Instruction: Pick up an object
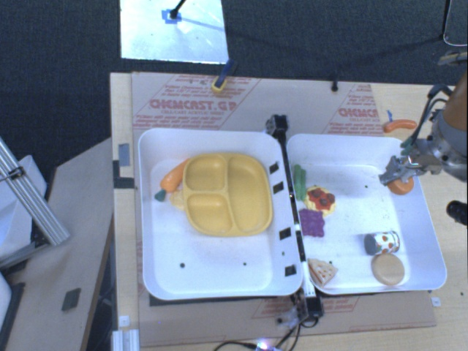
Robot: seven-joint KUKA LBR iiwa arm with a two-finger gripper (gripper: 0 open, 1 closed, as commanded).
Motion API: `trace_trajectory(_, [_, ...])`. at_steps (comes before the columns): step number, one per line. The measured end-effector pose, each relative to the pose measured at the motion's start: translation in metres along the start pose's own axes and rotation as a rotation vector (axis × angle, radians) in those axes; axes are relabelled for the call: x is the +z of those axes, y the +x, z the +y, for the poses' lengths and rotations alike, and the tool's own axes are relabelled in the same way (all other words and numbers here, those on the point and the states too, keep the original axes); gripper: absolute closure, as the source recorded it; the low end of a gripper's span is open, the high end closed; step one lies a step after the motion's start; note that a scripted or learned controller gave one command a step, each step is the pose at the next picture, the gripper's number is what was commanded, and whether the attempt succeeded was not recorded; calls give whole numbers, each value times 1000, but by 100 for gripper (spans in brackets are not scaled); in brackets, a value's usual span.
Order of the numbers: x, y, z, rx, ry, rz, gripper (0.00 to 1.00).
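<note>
**Gripper low at the right bin's far edge**

Gripper [395, 171] sits low over the right bin [351, 146], near its far right rim, and I read the arm as reaching down for something there. I cannot tell from here what the hand itself is doing; the tip is too small and dark.

Just beneath and slightly nearer me than the tip lies an orange piece [401, 186], partly hidden by the hand. It looks like the likely target, since nothing else is as near. So little of it shows that I can't judge its long axis or which way it points.

Well apart from the hand, toward the bin's near right corner, sit a small can [381, 242] and a tan disc [387, 269]. Farther left, against the divider, a green stick [298, 181] runs lengthwise along that wall, with a pizza toy [320, 199], a purple cluster [312, 223] and a cracker [322, 271] strung out beside it.

Farthest from the hand, the left bin [157, 269] holds a yellow tray [223, 194] with a carrot [172, 176] tucked at its left edge, tip pointing down-left.
</note>
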State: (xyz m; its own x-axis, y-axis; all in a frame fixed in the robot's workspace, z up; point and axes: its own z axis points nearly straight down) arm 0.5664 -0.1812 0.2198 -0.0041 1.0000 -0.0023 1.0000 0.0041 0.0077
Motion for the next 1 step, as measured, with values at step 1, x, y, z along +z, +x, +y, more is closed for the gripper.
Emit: trace_trajectory(1, [-6, 58, 11, -6, 4, 4, 100])
